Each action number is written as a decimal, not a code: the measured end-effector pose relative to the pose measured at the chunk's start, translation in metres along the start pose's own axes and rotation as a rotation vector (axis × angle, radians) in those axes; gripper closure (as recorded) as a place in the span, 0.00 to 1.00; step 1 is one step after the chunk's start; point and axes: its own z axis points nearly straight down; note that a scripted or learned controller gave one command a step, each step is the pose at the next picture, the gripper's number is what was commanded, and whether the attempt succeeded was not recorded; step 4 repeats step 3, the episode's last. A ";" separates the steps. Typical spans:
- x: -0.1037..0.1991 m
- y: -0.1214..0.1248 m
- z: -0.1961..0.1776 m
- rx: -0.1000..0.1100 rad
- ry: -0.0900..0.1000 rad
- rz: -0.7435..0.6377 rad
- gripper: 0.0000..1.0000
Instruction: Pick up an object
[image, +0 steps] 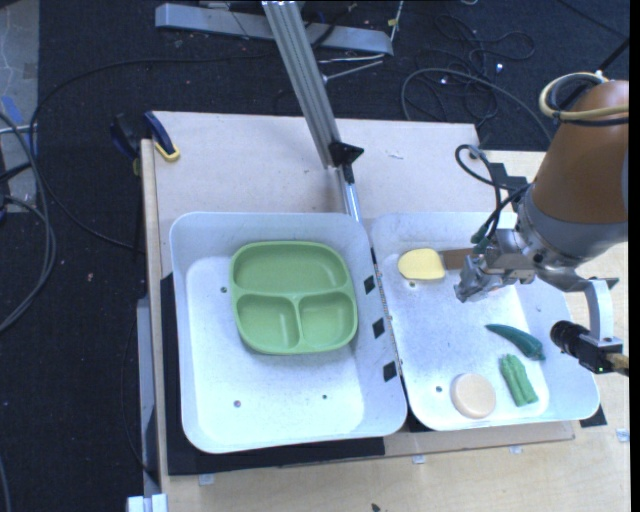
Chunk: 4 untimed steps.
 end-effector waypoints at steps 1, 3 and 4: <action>0.048 0.023 0.014 0.000 -0.001 0.000 1.00; 0.158 0.053 0.016 -0.002 -0.001 0.001 1.00; 0.158 0.053 0.016 -0.002 -0.001 0.001 1.00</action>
